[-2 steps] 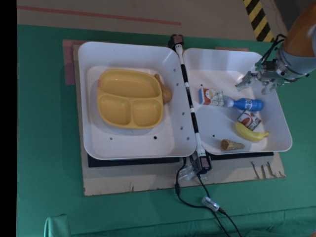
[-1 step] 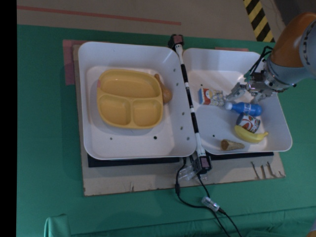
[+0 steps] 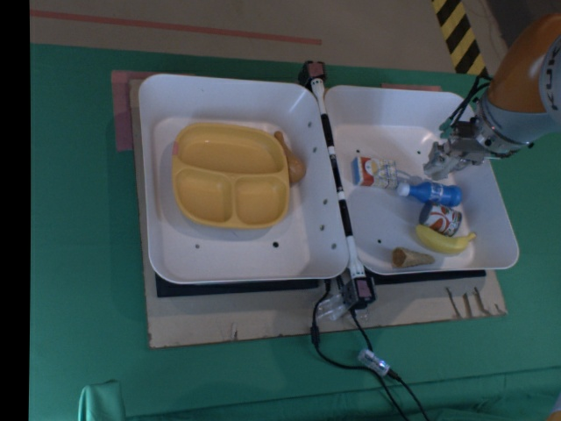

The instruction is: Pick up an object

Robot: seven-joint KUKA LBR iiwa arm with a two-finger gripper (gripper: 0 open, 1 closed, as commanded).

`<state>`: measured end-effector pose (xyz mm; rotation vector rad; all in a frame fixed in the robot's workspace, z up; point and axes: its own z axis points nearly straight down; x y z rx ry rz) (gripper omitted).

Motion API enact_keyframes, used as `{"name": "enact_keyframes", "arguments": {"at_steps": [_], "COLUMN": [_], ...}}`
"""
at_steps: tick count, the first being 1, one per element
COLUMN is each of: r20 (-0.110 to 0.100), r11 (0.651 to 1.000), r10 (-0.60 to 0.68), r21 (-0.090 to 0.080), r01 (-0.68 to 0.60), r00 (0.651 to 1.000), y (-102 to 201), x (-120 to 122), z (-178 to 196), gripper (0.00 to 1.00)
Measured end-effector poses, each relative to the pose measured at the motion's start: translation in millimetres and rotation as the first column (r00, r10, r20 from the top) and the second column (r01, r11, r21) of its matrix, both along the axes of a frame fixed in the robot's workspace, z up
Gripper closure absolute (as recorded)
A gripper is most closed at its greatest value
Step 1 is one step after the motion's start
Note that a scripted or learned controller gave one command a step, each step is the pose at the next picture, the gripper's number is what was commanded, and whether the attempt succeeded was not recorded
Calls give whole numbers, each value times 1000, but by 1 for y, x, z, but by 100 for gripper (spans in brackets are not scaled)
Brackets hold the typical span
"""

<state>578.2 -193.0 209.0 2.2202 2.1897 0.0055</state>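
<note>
My gripper hangs over the right bin, near its right side, just above a blue bottle that lies on the bin floor. Left of the bottle lies a small carton in white, red and blue. Below the bottle stand a small can, a banana and an ice-cream cone. Nothing shows between the fingers.
The left bin holds a yellow divided tray with a brown pear-shaped piece at its right edge. A black-and-white divider bar runs between the bins. Cables trail off the front of the bench.
</note>
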Motion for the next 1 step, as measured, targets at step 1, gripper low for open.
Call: {"name": "enact_keyframes", "arguments": {"at_steps": [1], "r20": [0], "r11": [1000], "r10": [0], "r21": [0], "r01": [0], "r00": [1000], "y": [0], "x": [0], "z": [0], "gripper": [0]}}
